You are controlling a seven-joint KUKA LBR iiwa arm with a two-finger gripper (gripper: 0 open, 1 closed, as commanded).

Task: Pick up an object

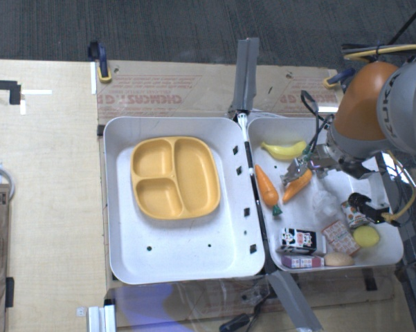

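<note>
The gripper (297, 169) hung low in the right bin (394, 254), its tips at a carrot (297, 185) beside a banana (284, 149). A yellow plate (174, 178) lay in the left bin (187, 261).

The grey arm with its orange band (360, 109) reaches in from the right and bends down at the wrist, its metal two-finger gripper (297, 171) low over the right-hand side, fingertips pointing left and down.

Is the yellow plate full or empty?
Empty. The yellow plate in the left bin shows bare bottoms in all three compartments.
</note>
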